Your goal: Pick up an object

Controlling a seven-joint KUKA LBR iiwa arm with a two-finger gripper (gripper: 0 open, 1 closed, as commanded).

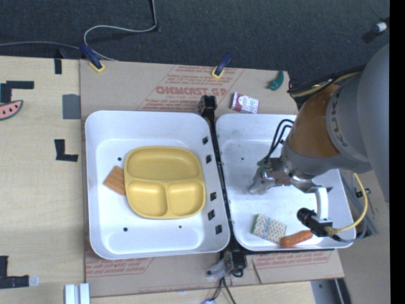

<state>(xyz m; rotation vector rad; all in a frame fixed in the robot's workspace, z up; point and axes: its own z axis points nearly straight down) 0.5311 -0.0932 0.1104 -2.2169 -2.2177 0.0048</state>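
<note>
Right now the gripper (261, 181) is seen low over the bare floor of the right bin (243, 138), near its middle-left. Whether the fingers are spread or closed cannot be told; they read as a small metallic cluster and nothing is seen between them, so no object can be counted as picked. Candidates are waiting close by: a patterned sponge-like block (268, 227) lies near the front wall of the same bin, and an orange carrot-shaped piece (295, 239) is touching or just beside it. In the left bin (101, 233) a yellow divided plate (166, 181) is resting partly over a tan cracker-like piece (115, 180). The grasp and the lift are judged to be outstanding.
</note>
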